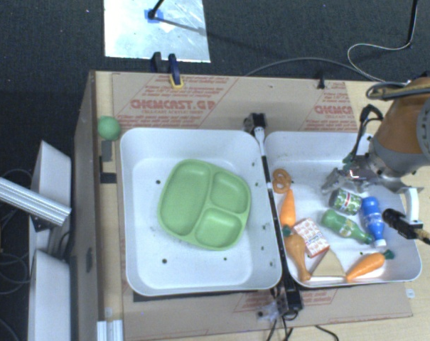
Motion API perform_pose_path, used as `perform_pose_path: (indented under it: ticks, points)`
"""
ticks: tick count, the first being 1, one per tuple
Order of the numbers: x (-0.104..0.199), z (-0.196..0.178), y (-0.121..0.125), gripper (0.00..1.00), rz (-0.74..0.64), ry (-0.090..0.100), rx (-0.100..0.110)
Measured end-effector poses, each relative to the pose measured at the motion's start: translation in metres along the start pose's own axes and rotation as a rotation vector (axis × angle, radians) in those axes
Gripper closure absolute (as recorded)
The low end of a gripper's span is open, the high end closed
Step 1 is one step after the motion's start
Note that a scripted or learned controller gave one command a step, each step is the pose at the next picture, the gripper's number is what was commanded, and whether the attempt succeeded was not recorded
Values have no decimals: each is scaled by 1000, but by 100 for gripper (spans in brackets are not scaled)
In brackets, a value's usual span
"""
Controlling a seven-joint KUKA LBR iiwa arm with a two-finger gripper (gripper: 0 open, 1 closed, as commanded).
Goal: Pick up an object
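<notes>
Green divided plate (205,204) fills the left bin (140,148). Rightward, in the right bin (414,261), a green-labelled can (347,201) lies on its side, long axis roughly left-right, beneath the gripper (345,181); finger state unclear.

The arm (414,130) is a thick, rounded body, grey on its outer shell with a broad orange band wrapping it above the wrist. A thin black cable loops out from its upper left side and curves back down along the orange part. Below the band the wrist narrows into a pale grey metal piece with angled, shiny faces. The tool (345,181) is small, silvery grey metal with dark edges; its fine details are too small and blurred to make out.
</notes>
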State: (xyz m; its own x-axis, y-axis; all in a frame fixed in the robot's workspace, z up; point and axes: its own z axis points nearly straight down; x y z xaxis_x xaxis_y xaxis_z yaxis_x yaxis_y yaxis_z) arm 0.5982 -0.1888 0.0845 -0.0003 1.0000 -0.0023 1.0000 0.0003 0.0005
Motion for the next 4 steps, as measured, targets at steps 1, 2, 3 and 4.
perform_pose_path:
  ticks: [1, 2, 3, 4]
  points:
    - [1, -11, 2, 100, -2, 0, -5]
    - [1, -11, 2, 0, -2, 1, -4]
    - [32, 0, 35, 0, -5, 3, -2]
    - [-19, 0, -17, 0, 0, 1, 0]
